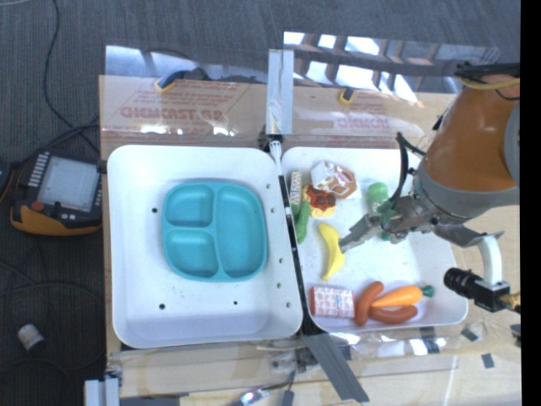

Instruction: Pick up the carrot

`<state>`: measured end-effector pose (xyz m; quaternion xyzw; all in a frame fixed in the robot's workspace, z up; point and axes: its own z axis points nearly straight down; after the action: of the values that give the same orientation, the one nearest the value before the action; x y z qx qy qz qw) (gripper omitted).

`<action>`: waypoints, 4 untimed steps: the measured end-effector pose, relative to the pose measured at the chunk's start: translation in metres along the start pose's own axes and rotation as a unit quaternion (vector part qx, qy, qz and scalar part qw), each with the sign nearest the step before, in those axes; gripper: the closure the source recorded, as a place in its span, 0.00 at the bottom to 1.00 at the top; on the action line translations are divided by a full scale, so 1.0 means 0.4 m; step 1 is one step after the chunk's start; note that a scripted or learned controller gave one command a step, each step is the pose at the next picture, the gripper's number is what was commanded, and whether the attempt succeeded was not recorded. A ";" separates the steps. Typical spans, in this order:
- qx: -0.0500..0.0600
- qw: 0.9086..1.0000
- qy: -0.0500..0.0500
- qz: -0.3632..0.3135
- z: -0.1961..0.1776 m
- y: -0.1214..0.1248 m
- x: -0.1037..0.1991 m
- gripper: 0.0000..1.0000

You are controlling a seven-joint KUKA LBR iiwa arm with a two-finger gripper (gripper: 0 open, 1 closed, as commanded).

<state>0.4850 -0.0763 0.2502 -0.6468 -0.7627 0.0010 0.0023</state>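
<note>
Two white bins are seen on a bench over dark carpet. The carrot (397,296) is found at the right bin's (439,265) front edge, beside a sausage (368,303). The gripper (348,239) is poised mid-bin; its spread cannot be told.

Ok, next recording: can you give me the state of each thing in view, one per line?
carrot: lying flat in the right bin, against the sausage, not held
sausage: lying flat by the bin's front wall
banana: lying loose mid-bin
pincer: low over the right bin, tip beside the banana, nothing visibly in it
teal tray: flat in the left bin, compartments bare
small carton: on its side near the front wall
</note>
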 end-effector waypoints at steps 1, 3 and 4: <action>0.000 0.995 0.000 0.103 0.097 -0.012 -0.047 0.00; 0.000 0.997 -0.001 0.073 0.169 0.045 0.102 0.00; 0.000 0.984 -0.002 0.177 0.169 0.095 -0.045 0.00</action>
<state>0.5252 -0.0876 0.1824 -0.7713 -0.6364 0.0027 0.0008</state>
